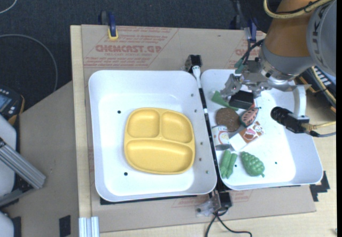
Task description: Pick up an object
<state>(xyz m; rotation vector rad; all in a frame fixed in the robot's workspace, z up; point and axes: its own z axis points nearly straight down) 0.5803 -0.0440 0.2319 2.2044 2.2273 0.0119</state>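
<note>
My gripper (pixel 239 87) hangs low over the far left part of the right bin (pixel 299 164), under the orange-banded wrist. Right below it lie a black block (pixel 242 99) and a flat green piece (pixel 220 98). Toward the near side sit a brown round cookie (pixel 227 118), a watermelon slice (pixel 249 116), a small white can (pixel 222 135) and a printed card (pixel 250 133). A green pea pod (pixel 228 162) and a bunch of green grapes (pixel 253 164) lie at the bin's near edge. Nothing shows as lifted.
The left bin (pixel 104 124) holds a yellow divided plate (pixel 159 141). A black rail (pixel 204 108) marks where the two bins meet. A black cylinder (pixel 286 118) on the arm's bracket sticks out over the right bin's right half.
</note>
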